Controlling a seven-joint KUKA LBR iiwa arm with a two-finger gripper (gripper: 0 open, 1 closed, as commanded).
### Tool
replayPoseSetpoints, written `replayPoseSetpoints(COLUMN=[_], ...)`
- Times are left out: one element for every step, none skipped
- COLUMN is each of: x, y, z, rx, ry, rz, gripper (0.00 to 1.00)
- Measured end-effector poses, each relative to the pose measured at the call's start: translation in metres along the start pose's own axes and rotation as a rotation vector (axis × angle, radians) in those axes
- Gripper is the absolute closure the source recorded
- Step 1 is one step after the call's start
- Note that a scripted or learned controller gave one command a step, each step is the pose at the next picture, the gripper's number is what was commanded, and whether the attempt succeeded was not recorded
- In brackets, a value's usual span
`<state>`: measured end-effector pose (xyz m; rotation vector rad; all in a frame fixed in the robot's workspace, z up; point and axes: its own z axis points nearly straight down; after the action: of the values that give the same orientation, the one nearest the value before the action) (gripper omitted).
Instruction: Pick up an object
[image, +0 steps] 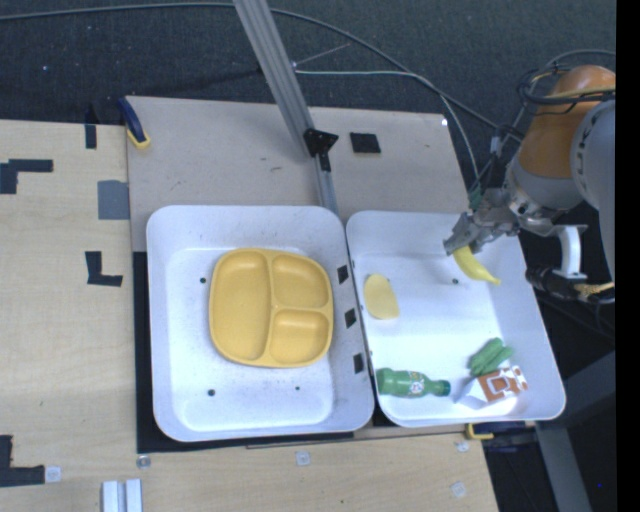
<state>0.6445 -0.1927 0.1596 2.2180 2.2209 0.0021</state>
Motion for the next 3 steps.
replayPoseSetpoints(x=[0.0, 0.054, 0.111], y=[0.001, 0.004, 0.012], z=[-0.053, -0.044, -0.038], rx=[-0.001, 0.004, 0.005], ry=[0.0, 0.002, 0.003], rz=[0.0, -0.004, -0.005], gripper=[1.0, 1.0, 1.0])
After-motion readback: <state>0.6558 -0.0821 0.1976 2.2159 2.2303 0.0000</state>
